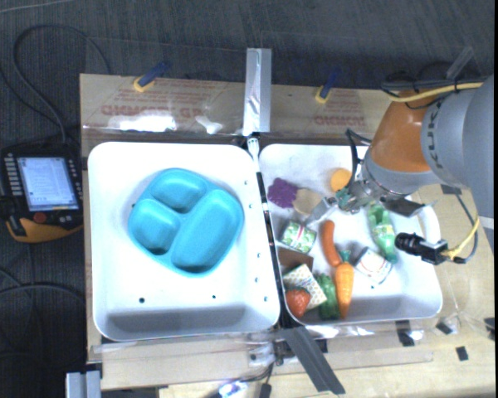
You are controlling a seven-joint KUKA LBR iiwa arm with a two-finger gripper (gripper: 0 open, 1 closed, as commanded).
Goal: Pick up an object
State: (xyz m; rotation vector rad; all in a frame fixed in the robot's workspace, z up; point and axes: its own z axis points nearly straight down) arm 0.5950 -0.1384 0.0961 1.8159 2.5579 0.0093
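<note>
The arm is reaching in from the right and its bulky grey and orange body is covering the upper right corner of the right bin, so whatever is lying beneath it is staying out of sight. The gripper is hanging low over the heap of toy food, and from here I cannot tell whether it is gripping anything; its tip is blurring into the clutter. Just beside it, on the far side, a small orange ball is sitting almost against it. Below the gripper an orange carrot is lying with its long axis running nearly straight toward the near rim, slightly tilted, and a second, fatter carrot is lying just beyond it, pointing the same way. To the gripper's left a purple piece is resting near the divider, with a green and white packet below it. A green item is lying to the gripper's right, partly tucked under the arm. Well away to the left, a blue three-part dish is sitting in the left bin.
</note>
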